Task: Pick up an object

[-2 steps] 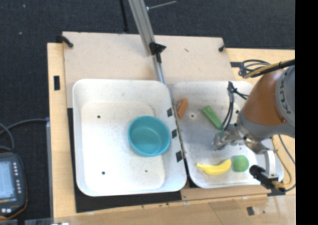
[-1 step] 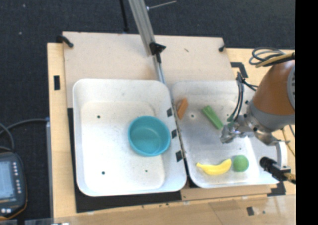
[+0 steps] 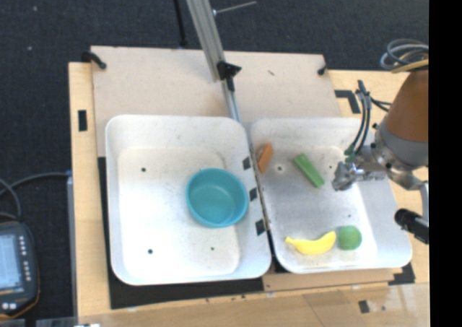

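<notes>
Bench [image 3: 83,174]: light wood top, seen from above at a slant.
Board [image 3: 166,84]: pale brown sheet flat on the bench, behind the bins.
Left bin [image 3: 137,138]: shallow, white, directly on the bench.
Right bin [image 3: 375,246]: shallow, white, touching the left bin's side.

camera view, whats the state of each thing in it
blue bowl: upright, in left bin
carrot: lying by right bin's left wall
green block: lying flat
banana: lying beside green ball
gripper: above right bin, holding nothing
</notes>
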Robot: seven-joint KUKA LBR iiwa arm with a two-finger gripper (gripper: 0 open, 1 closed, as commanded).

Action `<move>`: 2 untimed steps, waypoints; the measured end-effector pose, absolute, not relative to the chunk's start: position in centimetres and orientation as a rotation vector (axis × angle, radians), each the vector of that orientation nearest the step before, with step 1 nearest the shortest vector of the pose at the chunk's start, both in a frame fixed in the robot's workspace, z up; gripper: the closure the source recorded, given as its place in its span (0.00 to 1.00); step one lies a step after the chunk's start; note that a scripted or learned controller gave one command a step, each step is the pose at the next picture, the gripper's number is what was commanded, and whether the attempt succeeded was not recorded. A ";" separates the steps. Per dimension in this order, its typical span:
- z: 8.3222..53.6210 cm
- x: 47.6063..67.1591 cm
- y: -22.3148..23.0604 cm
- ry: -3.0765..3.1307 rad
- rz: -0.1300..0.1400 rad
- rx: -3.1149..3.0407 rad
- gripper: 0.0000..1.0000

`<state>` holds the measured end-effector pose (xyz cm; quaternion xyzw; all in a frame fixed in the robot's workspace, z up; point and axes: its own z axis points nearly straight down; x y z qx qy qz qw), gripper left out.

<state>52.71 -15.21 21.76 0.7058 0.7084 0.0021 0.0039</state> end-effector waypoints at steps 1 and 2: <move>27.2 52.9 -15.3 2.221 0.006 2.211 1.00; 26.7 54.7 -9.3 2.228 0.003 2.211 1.00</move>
